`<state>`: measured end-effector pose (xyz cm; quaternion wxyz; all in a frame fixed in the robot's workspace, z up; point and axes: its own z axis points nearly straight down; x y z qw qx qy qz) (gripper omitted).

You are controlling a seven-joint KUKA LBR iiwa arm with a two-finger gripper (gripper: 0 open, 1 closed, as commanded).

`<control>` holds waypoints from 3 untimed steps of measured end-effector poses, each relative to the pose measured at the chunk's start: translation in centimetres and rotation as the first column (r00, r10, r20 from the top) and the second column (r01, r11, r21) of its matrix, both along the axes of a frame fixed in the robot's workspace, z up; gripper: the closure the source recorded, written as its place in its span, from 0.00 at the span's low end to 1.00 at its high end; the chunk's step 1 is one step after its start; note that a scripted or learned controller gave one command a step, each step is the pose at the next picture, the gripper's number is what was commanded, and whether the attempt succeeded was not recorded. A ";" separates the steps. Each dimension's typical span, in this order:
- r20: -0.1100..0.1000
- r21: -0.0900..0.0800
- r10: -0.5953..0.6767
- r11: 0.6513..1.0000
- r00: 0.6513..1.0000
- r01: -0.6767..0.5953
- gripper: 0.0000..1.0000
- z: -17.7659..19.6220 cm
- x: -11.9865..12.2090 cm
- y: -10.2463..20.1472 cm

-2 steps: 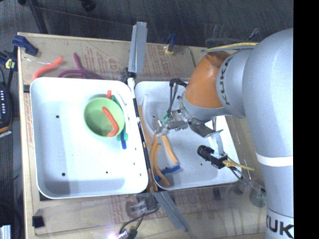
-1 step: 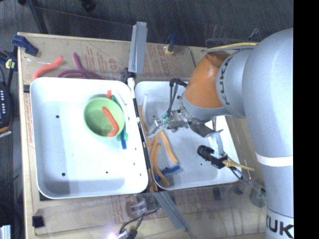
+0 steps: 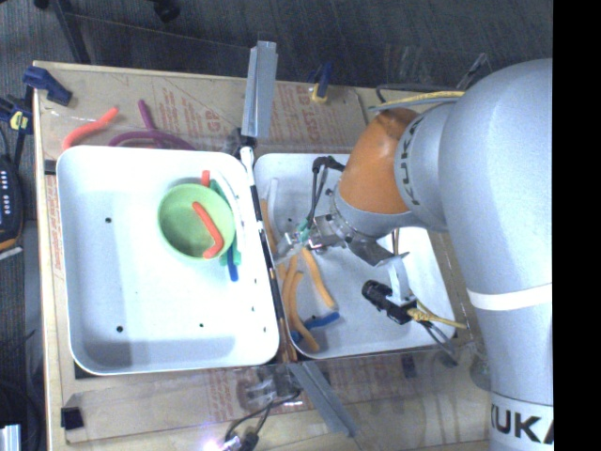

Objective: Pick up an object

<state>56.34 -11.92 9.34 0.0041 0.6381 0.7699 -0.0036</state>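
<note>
The end effector [image 3: 306,239] reached into the right bin [image 3: 362,336], close to orange strips [image 3: 322,289]; its opening couldn't be told. A green bowl [image 3: 186,231] sat in the left bin [image 3: 122,289].

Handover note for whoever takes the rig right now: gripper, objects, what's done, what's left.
Gripper: down in the right bin, near its left wall; open or shut cannot be told.
Objects: orange-handled tool lies in the right bin just below the gripper in the image. Green bowl with an orange strip across it sits in the left bin.
Done: arm has reached in; no grasp confirmed.
Left: grip one object and lift it.
</note>
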 end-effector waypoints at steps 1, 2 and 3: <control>-0.003 0.007 0.006 1.000 1.000 -0.006 1.00 1.1 0.1 0.4; -0.003 0.004 0.006 1.000 1.000 -0.006 0.00 1.1 0.1 0.2; -0.005 0.005 0.009 1.000 1.000 -0.009 1.00 2.0 0.1 0.3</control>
